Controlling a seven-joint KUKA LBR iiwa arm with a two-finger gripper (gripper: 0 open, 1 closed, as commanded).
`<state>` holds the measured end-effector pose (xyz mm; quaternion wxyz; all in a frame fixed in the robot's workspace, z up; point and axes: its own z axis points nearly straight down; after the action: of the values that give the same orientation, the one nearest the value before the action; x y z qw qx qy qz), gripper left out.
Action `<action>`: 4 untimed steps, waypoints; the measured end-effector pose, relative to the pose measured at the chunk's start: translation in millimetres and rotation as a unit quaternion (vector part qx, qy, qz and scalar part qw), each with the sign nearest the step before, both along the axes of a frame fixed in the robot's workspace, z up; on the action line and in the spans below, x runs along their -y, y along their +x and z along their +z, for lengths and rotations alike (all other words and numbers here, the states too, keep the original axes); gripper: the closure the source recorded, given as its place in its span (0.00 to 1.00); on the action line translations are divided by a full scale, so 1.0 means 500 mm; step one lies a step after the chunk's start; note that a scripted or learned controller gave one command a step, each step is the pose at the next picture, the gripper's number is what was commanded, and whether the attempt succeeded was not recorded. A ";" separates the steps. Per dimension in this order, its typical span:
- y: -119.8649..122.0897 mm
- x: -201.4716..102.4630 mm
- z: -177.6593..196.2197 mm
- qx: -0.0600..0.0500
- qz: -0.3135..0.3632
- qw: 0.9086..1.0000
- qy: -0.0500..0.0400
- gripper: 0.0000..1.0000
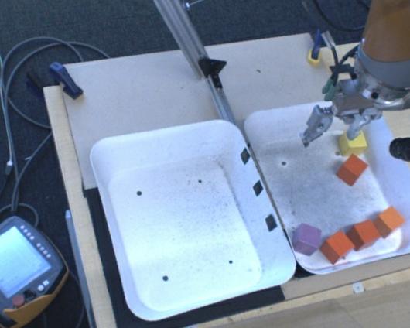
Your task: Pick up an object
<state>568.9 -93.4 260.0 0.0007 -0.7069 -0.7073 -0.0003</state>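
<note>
Over in the right bin [398, 188], the claw [335, 123] hangs low near the far end, fingers spread with nothing between them as far as I can see. Closest grab looks like the yellow block [352, 143], sitting just beside the claw toward the near-right, partly tucked under one finger. An orange cube [352, 169] sits a bit nearer to me. The arm [392, 24] comes in from the right, wrist bent down over the bin's far corner. I'd guess a small shift gets it centred.
</note>
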 end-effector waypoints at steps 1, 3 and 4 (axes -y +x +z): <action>0.014 0.069 0.098 0.004 -0.001 1.000 -0.002 0.00; 0.004 0.182 -0.281 0.009 0.001 1.000 -0.003 0.00; -0.109 0.221 -0.321 -0.002 -0.002 1.000 0.000 0.00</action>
<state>514.6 -203.7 99.4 0.0022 -0.7083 -0.7059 0.0013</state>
